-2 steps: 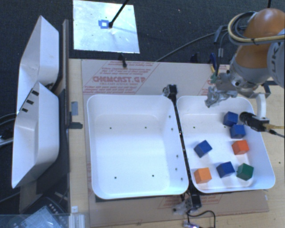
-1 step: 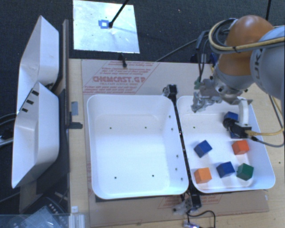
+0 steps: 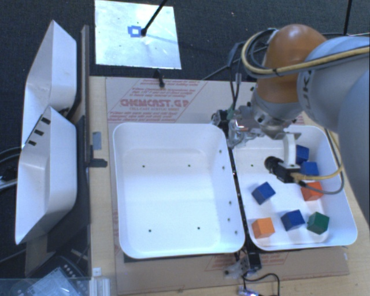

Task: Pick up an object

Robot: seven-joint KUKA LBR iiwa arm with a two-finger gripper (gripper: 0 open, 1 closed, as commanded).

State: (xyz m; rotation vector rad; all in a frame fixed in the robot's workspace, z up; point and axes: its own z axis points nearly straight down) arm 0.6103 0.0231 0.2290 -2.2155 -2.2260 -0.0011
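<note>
Gripper [image 3: 240, 132]: over the upper-left corner of the right bin [image 3: 250, 165]; grip state cannot be told.
Blue cube [image 3: 263, 192]: on bin floor, below-right of Gripper, apart.

A dark floor [image 3: 46, 17] surrounds a tan wooden bench [image 3: 103, 219], whose far end bears a pale sheet [image 3: 156, 101] with red lettering, while beyond it a shiny metal plate [image 3: 153, 49] with a small blue mark [image 3: 134, 31] catches light and two white trays [image 3: 46, 173] lean at the left.
</note>
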